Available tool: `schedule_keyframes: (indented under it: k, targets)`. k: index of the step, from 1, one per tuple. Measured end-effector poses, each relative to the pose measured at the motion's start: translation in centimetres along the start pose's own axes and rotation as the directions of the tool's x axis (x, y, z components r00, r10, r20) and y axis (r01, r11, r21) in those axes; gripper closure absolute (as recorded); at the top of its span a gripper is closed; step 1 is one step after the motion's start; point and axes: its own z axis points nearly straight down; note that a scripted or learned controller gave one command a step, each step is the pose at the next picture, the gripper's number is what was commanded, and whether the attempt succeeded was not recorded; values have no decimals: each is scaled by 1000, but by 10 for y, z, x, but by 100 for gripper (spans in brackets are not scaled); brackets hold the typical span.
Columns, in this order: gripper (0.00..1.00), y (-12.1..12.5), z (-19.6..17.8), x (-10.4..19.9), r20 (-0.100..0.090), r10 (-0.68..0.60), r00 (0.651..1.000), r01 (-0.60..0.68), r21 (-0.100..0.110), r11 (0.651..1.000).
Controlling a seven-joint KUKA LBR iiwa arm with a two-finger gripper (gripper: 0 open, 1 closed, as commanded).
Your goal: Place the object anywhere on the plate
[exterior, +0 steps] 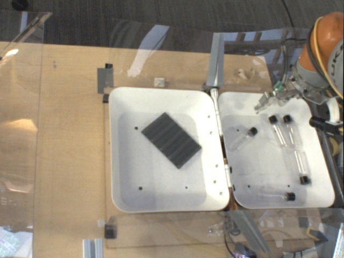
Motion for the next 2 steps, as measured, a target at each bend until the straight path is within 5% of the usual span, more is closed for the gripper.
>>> schedule_keyframes:
  k: [1,2]
  targets:
    - [100,3,-13,0,5,-4,1000,4,-7,1000]
    - [0,3,-13,0,5,-4,1000,4,-7,1000]
